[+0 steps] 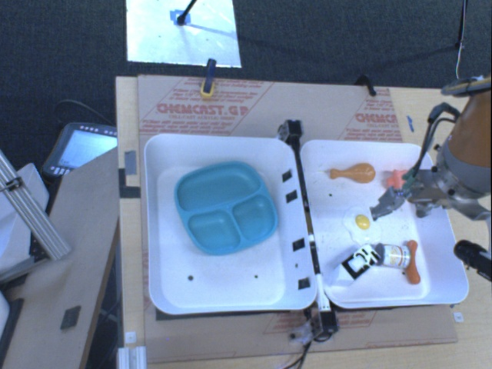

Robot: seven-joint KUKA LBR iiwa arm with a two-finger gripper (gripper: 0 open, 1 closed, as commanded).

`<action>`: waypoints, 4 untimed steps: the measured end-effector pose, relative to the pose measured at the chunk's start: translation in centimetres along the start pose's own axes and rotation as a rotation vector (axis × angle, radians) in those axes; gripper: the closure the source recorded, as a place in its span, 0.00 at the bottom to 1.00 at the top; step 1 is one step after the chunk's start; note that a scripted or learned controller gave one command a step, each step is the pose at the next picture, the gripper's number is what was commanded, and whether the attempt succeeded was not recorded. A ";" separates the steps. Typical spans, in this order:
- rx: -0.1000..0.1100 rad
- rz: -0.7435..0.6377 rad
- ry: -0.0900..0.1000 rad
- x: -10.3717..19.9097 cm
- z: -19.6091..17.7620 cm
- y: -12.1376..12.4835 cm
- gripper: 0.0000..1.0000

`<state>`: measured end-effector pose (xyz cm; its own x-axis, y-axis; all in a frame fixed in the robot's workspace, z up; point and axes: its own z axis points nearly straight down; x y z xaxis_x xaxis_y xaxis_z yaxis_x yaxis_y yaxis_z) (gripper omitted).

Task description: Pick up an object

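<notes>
Camera view: right bin (453, 283) holds fried egg toy (361, 222), drumstick toy (354, 174), small bottle (382, 256), orange piece (413, 262). Left bin (165, 283) holds blue divided plate (226, 207).

Claw (382, 208) hovers over right bin, just right of egg, slightly above it. Nothing visible between tips; how wide it stands cannot tell.

Egg likely light, flat, rigid plastic, slippery; edge pinch awkward, raised yolk likely best hold. Bottle near, below claw: rounder, easier across body.
</notes>
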<state>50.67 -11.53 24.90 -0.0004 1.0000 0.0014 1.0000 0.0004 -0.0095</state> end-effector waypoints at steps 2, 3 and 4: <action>-0.007 -0.001 -0.001 -0.3 5.4 -0.3 0.00; -0.007 -0.001 0.000 0.5 10.3 0.3 0.00; -0.006 0.000 0.000 1.1 15.6 -0.6 0.00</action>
<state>49.92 -10.42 9.26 -0.0008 1.0000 0.0014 1.0000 0.0008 -0.0034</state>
